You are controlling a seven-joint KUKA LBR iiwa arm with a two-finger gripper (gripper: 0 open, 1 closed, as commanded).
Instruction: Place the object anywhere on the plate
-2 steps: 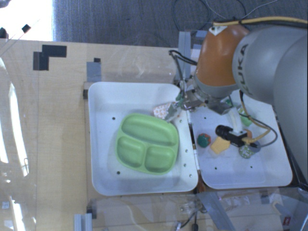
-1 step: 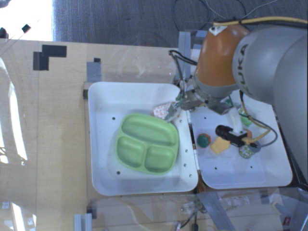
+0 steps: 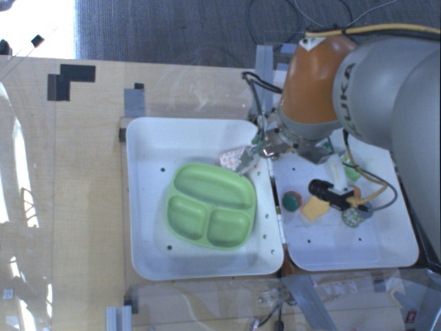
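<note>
A green divided plate (image 3: 210, 204) lies in the middle of the left white bin (image 3: 148, 254). My gripper (image 3: 247, 157) hangs over that bin's far right corner, just beyond the plate's far right rim. It is shut on a small pale pink speckled object (image 3: 231, 158), which sticks out to the left of the fingertips, above the bin floor beside the plate's edge. The grey arm with its orange band (image 3: 310, 81) reaches in from the right and hides the far part of the right bin.
The right bin (image 3: 386, 254) holds a small green-and-red ball (image 3: 292, 200), a yellow block (image 3: 315, 209), a round greenish piece (image 3: 353, 216) and a green item (image 3: 351, 172) under the arm. A raised divider (image 3: 275, 219) separates the two bins.
</note>
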